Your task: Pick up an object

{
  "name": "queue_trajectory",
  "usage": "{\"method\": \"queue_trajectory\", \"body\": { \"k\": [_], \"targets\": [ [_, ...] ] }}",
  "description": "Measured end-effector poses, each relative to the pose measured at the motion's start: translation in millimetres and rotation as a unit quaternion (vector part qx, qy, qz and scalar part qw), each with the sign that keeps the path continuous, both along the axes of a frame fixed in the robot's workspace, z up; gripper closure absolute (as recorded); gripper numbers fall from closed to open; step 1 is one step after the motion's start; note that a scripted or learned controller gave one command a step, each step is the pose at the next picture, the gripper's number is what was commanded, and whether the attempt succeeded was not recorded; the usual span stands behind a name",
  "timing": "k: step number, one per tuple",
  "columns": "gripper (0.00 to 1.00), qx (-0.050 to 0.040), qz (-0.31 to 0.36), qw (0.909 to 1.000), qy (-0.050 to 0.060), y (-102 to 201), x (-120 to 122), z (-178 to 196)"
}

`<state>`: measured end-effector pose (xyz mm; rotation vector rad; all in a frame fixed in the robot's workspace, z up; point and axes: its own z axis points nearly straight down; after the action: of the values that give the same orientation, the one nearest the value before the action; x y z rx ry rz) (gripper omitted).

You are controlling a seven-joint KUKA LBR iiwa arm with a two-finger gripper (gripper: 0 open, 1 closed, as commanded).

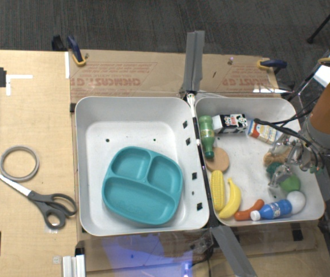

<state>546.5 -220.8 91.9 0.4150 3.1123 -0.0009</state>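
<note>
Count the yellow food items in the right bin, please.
2: a corn cob by the bin's left wall and a banana right beside it. The gripper may hide others.

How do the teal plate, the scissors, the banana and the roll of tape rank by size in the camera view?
1. Teal plate, clearly largest.
2. Scissors.
3. Banana and roll of tape: too alike to rank.

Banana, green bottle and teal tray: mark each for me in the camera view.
banana [231, 199]: camera view, middle of its yellow curve.
green bottle [206, 134]: camera view, middle of its body.
teal tray [142, 185]: camera view, on the ridge between its compartments.
</note>
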Motion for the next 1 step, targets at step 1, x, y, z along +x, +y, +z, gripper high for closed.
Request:
{"method": "queue_trajectory", "body": {
  "k": [1],
  "targets": [
    [0.0, -0.0007, 0.024, 0.9997, -0.001, -0.3, 5.3, 1.2]
  ]
}}
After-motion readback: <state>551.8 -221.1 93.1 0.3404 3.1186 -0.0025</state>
